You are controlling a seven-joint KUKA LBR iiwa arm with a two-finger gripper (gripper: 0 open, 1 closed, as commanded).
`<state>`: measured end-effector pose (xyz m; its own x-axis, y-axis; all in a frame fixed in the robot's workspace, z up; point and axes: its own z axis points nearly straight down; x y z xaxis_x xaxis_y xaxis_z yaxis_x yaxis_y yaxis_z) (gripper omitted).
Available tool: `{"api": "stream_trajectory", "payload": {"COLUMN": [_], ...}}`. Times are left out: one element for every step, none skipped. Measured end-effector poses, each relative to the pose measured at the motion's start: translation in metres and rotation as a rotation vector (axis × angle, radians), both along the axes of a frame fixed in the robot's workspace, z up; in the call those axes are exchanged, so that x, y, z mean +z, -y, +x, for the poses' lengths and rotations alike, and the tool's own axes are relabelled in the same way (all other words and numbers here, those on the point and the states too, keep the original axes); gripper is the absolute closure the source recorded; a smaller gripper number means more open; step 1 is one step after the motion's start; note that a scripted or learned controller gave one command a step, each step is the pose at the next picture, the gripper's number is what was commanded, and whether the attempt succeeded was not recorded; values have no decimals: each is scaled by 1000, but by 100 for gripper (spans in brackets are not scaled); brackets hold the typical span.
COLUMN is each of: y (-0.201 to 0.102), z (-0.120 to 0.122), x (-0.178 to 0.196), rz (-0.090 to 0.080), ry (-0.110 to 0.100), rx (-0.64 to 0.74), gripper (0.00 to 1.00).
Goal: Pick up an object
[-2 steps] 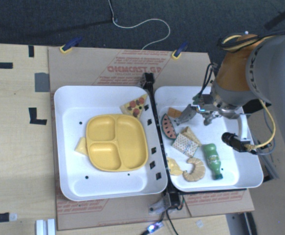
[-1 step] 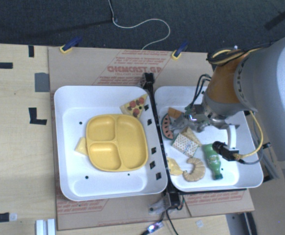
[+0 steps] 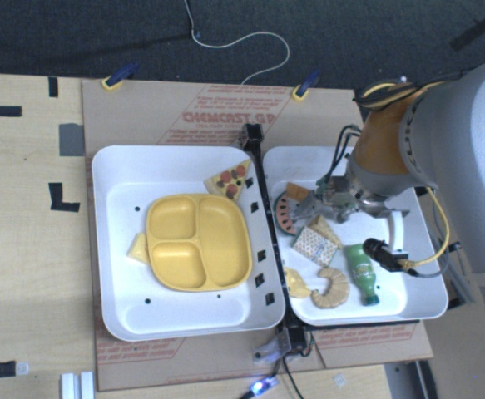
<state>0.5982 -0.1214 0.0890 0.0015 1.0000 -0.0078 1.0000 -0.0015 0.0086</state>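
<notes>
My gripper (image 3: 309, 214) is low in the right bin (image 3: 425, 306), over the toy food at its left-centre. Just below it lies a waffle-patterned cracker (image 3: 314, 244). A brown round piece (image 3: 296, 193) and a red-striped round piece (image 3: 284, 216) sit by the gripper's left side. A green bottle (image 3: 362, 273) lies to the lower right, a croissant (image 3: 332, 288) at the bin's front, and a small yellow piece (image 3: 295, 282) beside it. The gripper's metal parts hide what is under them.
The left bin (image 3: 117, 306) holds a yellow divided plate (image 3: 199, 241), with a yellow wedge (image 3: 137, 246) tucked at its left and a pizza slice (image 3: 229, 181) at the upper right. The arm's orange band (image 3: 383, 140) and cables (image 3: 417, 260) hang over the right bin's right half.
</notes>
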Motion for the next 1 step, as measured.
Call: {"api": "stream_trajectory", "payload": {"y": [-3], "z": [1], "x": [12], "rz": [7], "ry": [0], "rx": [1], "gripper": [100]}}
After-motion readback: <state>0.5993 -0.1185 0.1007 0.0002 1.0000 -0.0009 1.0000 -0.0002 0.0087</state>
